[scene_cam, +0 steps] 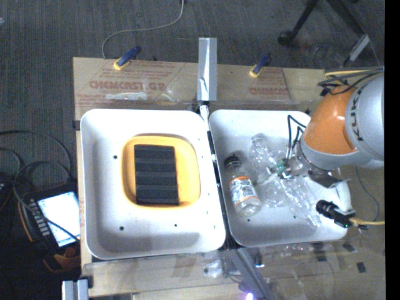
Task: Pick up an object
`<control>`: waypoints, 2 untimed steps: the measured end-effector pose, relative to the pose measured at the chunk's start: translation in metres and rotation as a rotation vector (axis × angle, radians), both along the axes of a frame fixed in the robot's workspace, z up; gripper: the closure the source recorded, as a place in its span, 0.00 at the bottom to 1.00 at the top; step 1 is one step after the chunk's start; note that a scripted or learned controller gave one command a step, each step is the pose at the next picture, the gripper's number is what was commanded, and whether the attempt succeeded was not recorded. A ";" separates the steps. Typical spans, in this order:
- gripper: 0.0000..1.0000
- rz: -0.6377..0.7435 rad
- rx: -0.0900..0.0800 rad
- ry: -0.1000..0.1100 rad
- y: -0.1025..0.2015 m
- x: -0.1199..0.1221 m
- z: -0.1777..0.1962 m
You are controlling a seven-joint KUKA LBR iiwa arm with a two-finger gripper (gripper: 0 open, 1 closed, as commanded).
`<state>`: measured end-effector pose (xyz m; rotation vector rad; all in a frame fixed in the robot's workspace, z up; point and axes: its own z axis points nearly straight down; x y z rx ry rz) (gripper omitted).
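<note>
The right bin [250,120] holds a small clear bottle [242,189] with a black cap and an orange-and-white label, lying near the bin's left wall. A crumpled clear plastic bottle [259,152] lies beside it, and more crumpled clear plastic [297,195] sits toward the right. My gripper [282,167] is low in this bin, among the clear plastic, under the orange band [328,130] of the arm. The left bin [94,167] holds a yellow tray [129,167] with a black ridged block [156,174] in it.
A metal divider strip [207,67] runs between the bins at the back. Two blue-and-yellow clamps [127,57] [260,63] hold the board behind them. A black cable fitting [331,212] sits over the right bin's near right corner. A tablet [56,214] lies on the floor at left.
</note>
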<state>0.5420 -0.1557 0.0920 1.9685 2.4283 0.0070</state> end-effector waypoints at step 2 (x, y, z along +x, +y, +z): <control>0.00 -0.129 0.006 0.016 -0.002 0.072 0.054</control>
